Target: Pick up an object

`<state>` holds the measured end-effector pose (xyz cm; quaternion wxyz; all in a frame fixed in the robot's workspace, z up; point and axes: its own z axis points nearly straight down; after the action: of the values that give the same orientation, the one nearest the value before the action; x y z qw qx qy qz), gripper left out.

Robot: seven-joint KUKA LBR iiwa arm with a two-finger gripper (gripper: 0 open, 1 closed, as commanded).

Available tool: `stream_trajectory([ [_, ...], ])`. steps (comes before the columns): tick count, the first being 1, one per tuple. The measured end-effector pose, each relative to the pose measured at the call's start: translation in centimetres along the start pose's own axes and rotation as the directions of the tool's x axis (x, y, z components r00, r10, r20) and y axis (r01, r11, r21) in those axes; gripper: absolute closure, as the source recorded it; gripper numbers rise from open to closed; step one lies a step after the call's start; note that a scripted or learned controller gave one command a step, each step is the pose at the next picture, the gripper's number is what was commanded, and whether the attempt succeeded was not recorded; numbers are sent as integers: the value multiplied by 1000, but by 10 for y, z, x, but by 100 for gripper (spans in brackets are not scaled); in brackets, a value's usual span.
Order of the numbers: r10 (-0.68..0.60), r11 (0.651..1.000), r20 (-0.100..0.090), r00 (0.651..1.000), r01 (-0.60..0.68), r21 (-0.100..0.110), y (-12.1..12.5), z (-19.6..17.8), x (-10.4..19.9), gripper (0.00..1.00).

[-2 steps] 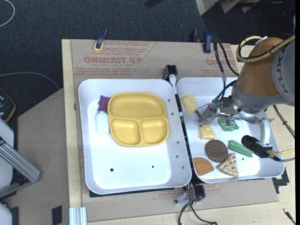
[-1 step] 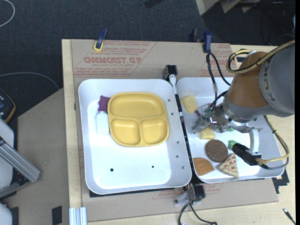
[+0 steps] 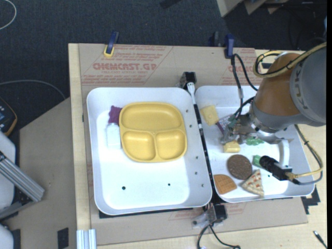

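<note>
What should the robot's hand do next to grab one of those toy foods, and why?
Probably a short descent onto the pale yellow block. The hand sits low in the right bin, just above that block, and nothing shows between its fingers, so the nearest item seems the likeliest pick.

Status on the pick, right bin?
Gripper low in right bin, among toy food. Nothing seen held. Cookie, pizza slice lying loose nearby.

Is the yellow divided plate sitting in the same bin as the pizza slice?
No, the yellow divided plate lies in the left bin, while the pizza slice lies in the right bin.
</note>
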<state>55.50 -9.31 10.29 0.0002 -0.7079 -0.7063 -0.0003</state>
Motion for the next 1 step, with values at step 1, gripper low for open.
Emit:
stream_trajectory([
  [1,0,1000,3,1000,1,-7,2,-58,-10,100],
])
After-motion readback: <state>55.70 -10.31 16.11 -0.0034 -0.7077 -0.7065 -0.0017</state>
